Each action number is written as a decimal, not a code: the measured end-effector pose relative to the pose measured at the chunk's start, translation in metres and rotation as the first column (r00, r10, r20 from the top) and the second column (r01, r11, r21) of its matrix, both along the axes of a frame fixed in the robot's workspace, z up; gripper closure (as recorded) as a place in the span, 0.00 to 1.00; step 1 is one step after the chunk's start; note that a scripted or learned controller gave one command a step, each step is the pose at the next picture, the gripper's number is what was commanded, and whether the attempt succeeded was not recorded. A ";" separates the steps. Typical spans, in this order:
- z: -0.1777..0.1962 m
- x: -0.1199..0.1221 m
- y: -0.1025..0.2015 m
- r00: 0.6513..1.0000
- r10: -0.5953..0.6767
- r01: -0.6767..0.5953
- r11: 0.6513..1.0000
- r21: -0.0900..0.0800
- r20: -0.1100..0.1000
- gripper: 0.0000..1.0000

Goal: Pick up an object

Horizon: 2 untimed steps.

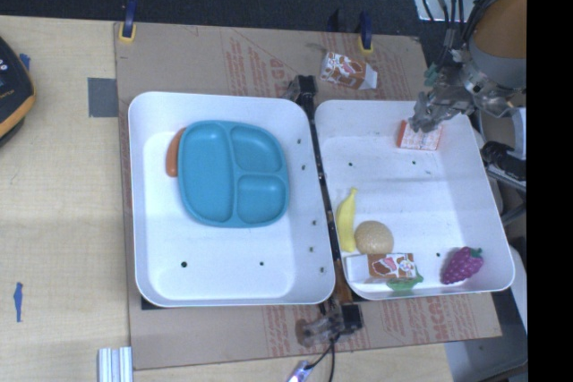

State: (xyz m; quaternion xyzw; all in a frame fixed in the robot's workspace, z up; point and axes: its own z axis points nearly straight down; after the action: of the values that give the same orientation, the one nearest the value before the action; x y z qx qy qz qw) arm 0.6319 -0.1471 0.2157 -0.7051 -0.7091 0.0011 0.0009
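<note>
My gripper (428,123) hangs over the far right corner of the right bin (407,192), right above a small red and white packet (419,137) that lies against the bin's back wall. The packet rests on the bin floor under the fingertips. Along the right bin's near side lie a yellow banana (346,219), a tan bread roll (373,237), a red and white carton (391,267) with a bit of green beside it, and a purple bunch of grapes (460,265).
The left bin (152,192) holds a blue divided plate (234,173) with an orange sausage (172,154) tucked at its left edge. Another red and white packet (347,70) lies on the cardboard behind the bins. Clamps hold the cardboard at the back.
</note>
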 end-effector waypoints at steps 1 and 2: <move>0.000 0.000 0.000 1.000 0.000 0.000 1.000 0.000 -0.001 0.00; -0.091 0.023 -0.013 1.000 0.000 0.000 1.000 0.000 -0.005 0.00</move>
State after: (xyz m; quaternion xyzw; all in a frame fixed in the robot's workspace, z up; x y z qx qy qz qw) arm 0.6550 -0.1600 0.1249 -0.7051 -0.7091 0.0028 0.0027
